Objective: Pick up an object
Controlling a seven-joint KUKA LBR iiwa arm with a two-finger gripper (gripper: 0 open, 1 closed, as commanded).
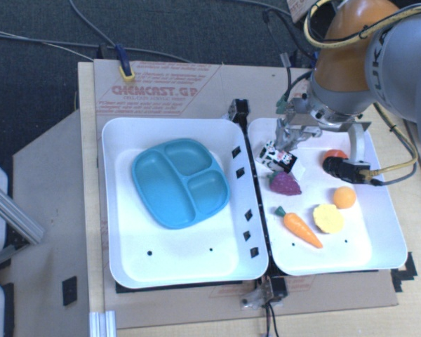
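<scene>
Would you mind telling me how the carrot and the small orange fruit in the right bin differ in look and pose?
The carrot is long and tapered, while the orange fruit is round. The carrot has a green top at its upper-left end; the orange fruit is plain. The carrot lies at a slant nearer the bin's front, left of the yellow piece; the orange fruit sits up and right of that piece. Both are orange and lie in the right bin.

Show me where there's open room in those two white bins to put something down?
Left bin: bare floor below the blue tray, toward its near edge. Right bin: a bare strip along the near edge, below the carrot. It is crowded near the gripper, around the purple toy and orange ball.
</scene>
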